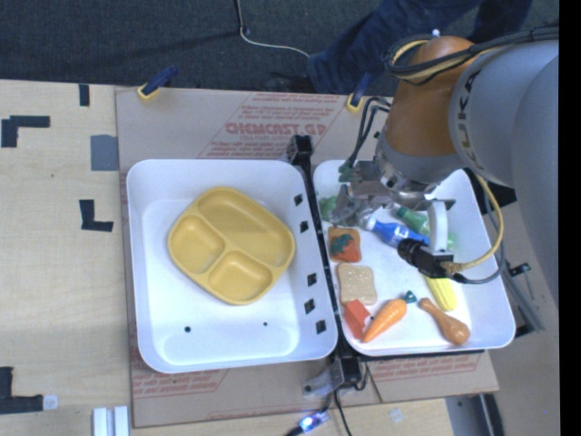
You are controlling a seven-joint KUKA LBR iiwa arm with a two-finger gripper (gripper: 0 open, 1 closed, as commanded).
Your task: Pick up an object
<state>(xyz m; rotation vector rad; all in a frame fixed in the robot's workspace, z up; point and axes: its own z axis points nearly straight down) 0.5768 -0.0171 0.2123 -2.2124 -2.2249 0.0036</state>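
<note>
1. Yellow moulded plastic formed the divided tray (231, 243), a rounded-square dish with three smooth compartments, lying at a slant in the left white bin (150, 334).
2. Glossy toy foods filled the right white bin (486, 330): a pale, speckled square cracker (357, 283) near the centre wall, an orange carrot with a green tip (388, 315) just below it, a small red block (355, 315) touching the carrot's lower end, and a brown drumstick-shaped piece (444, 320) towards the lower right corner.
3. A yellow corn cob (440, 292) lay just above the drumstick, a blue tube-like object (395, 234) sat slantwise in the middle of the bin, green pieces (416, 219) lay beside it, and a round orange-and-green item (343, 242) rested against the dividing wall.
4. The grey arm with its orange band (431, 80) reached in from the right and bent downward over the upper half of the right bin.
5. The metal gripper (361, 198) hung low among the objects at the bin's upper left, near the blue tube; whether it was open, closed or holding anything I cannot tell.
6. Both bins rested on a brown cardboard sheet (263, 121) over a pale wooden bench (54, 271).
</note>
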